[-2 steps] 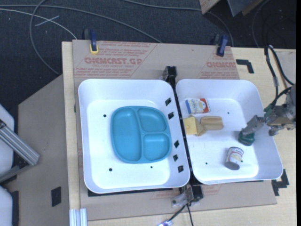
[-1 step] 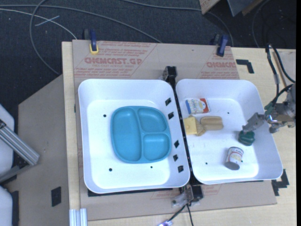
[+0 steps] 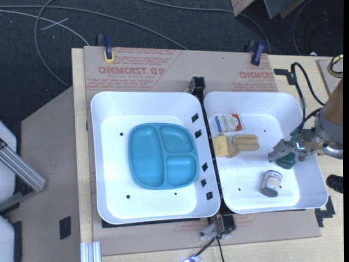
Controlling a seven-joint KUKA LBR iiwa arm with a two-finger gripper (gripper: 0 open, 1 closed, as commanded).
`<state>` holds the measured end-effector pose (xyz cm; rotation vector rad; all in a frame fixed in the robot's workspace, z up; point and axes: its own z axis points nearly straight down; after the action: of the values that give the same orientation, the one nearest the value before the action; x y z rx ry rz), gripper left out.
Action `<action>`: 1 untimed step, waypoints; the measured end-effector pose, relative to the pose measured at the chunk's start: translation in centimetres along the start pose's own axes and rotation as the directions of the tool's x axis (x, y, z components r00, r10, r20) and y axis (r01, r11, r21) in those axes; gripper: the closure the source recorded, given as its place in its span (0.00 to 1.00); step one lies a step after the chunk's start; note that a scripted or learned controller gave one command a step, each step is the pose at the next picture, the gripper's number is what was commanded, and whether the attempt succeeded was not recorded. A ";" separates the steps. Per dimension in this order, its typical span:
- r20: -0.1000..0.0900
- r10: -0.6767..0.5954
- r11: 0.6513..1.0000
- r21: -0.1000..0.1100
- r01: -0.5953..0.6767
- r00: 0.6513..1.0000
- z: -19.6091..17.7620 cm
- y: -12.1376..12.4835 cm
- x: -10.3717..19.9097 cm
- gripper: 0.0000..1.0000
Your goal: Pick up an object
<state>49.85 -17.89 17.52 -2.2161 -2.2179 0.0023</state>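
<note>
One fixed camera looked down from above at a slant, far enough back to take in the whole desk (image 3: 136, 64), both white bins (image 3: 109, 201) and dark floor (image 3: 43, 42) beyond; it seemed to stand nearer the frame's lower edge

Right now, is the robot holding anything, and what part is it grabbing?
It cannot be told. The gripper sits low in the right bin, above the small can, with something green at its tip.
</note>
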 end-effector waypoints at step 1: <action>0.000 0.001 1.000 0.000 -0.001 1.000 4.2 -0.1 0.2 0.00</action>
<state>49.70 -17.67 13.29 -2.2174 -2.2171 0.0022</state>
